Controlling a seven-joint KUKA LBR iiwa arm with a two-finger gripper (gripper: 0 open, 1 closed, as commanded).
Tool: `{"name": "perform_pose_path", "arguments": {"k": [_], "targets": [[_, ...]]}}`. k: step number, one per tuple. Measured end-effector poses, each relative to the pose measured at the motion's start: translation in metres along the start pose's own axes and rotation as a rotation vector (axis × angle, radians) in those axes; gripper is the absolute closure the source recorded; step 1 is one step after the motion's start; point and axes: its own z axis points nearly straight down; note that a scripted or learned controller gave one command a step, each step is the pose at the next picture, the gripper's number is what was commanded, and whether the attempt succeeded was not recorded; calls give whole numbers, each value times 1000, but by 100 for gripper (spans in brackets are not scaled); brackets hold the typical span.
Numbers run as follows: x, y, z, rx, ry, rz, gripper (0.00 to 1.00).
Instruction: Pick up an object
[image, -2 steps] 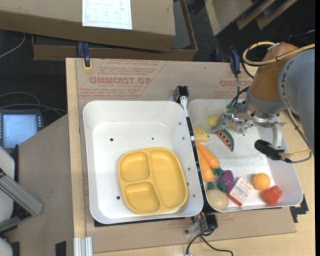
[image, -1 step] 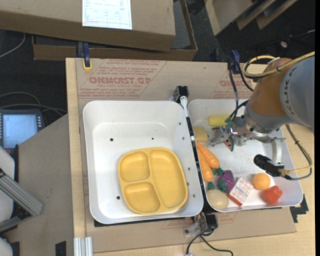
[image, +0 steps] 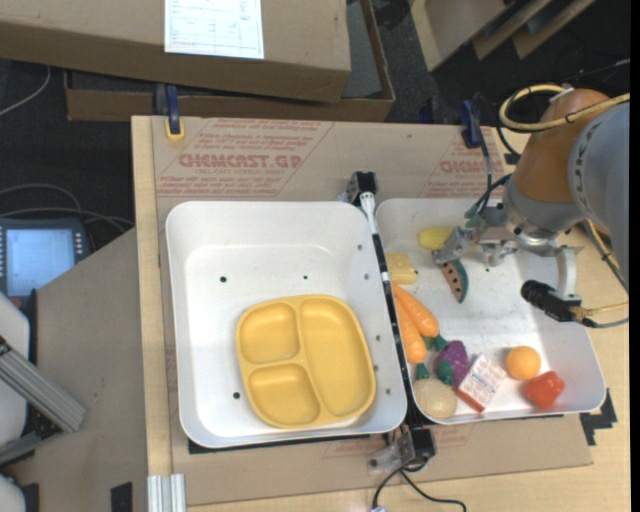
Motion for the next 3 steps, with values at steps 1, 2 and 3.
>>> {"name": "perform_pose_path", "arguments": {"k": [1,2,3], "targets": [[35,-43,0,11,5,0,0],[0,-8,0,0,0,2,0],[1,-9,-10,0,0,2,100]]}}
